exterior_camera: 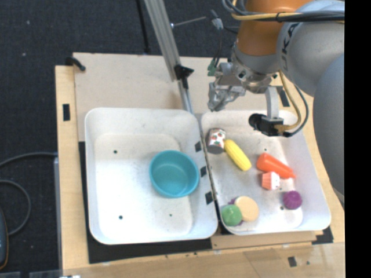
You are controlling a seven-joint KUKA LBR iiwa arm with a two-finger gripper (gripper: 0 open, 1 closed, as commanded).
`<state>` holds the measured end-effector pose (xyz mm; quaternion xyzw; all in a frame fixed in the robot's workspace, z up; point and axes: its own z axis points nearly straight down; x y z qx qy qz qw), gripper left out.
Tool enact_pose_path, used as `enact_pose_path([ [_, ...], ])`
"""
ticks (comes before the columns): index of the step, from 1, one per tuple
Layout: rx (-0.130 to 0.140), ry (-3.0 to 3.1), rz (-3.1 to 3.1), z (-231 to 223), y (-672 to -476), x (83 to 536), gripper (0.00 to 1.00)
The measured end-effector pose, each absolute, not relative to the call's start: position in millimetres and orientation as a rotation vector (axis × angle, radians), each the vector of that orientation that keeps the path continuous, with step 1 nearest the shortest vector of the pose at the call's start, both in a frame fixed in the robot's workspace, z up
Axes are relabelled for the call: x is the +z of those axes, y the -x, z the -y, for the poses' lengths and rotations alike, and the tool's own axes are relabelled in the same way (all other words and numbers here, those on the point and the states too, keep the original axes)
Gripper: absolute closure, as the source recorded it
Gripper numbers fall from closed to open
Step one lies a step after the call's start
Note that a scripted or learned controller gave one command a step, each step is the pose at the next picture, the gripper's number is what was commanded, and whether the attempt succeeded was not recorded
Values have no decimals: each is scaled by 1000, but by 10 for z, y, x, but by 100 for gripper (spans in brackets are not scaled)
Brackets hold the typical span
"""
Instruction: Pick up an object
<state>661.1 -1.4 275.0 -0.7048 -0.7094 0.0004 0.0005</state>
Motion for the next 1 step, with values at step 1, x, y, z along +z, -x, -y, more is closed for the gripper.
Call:
enact_pose_path([
  [1,-1,2215,2228,-452,-6758,2612,100],
])
